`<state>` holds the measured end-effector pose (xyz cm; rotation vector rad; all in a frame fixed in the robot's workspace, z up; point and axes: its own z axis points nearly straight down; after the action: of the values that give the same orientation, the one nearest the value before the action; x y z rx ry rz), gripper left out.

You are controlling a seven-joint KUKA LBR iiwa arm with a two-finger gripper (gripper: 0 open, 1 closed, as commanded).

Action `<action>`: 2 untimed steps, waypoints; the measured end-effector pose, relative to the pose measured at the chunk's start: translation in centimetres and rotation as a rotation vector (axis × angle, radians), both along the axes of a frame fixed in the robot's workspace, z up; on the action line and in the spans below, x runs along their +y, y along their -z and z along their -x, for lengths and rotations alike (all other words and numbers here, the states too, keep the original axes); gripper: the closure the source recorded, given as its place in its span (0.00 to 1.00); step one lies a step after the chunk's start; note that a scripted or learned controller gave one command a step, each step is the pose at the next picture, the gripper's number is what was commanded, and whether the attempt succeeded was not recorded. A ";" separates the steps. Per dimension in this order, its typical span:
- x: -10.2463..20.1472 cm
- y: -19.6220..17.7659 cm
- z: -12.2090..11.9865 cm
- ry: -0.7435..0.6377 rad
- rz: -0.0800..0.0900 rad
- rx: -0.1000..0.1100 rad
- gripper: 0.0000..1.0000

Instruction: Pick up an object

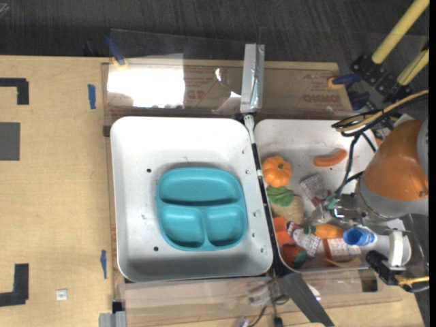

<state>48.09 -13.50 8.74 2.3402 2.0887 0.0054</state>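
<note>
Behind both bins, cardboard (pixel 204 84) with illegible red print, tool (pixel 335 208) over cluttered right bin (pixel 293 131), grip state unclear

Bins (pixel 129 182) glossy white plastic; teal tray (pixel 201 206) smooth matt plastic; bench (pixel 51 182) matt wood.

Divided tray (pixel 201 206) in left bin (pixel 129 155), small objects (pixel 300 210) in right bin (pixel 293 131)

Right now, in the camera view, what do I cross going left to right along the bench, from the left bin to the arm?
Left bin → teal divided tray → small orange pumpkin → orange sausage-shaped toy → arm's orange band.
</note>
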 end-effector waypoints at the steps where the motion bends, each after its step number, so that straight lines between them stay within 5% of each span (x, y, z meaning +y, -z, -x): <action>1: 0.0 -1.1 -0.3 0.001 0.002 -0.009 1.00; 2: 0.0 -2.0 -0.4 0.002 0.002 -0.011 1.00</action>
<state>48.48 -13.52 10.78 2.3357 2.0809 0.0166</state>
